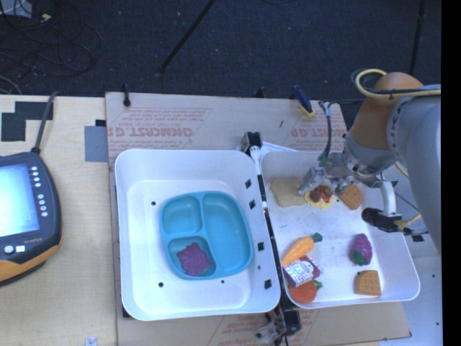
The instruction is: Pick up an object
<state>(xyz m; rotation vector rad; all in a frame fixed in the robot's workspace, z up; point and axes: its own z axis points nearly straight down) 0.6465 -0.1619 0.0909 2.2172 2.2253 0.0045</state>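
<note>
While the arm [403, 132] reaches in from the right over the right bin [403, 283], I log its gripper [322, 186] low above a small yellow-and-red toy [321, 197] near that bin's back edge. Whether the tool is apart, together, or clamped on anything, I cannot tell from this slanted view; the toy is not clearly seen between any part of it. Crowding is tight at that spot: a tan flat piece [287, 192] touches the toy on its left, and an orange-brown block [351, 195] sits just beside it on the right. The toy is too small and too covered for me to read a long axis. Open floor lies in the middle of the right bin, between this cluster and the nearer items. Nearer the front, a carrot [298, 250] lies with its long axis diagonal, green top toward the back right, narrow end toward the front left by the divider between bins. Below it sit a red-and-white packet [301, 271] and a red-orange piece [305, 292] at the front rim. A purple piece [361, 249] and a waffle-like square [367, 283] lie toward the right. The left bin [137, 229] holds a blue divided plate [216, 222], with a magenta item [192, 259] in its front-left compartment.
</note>
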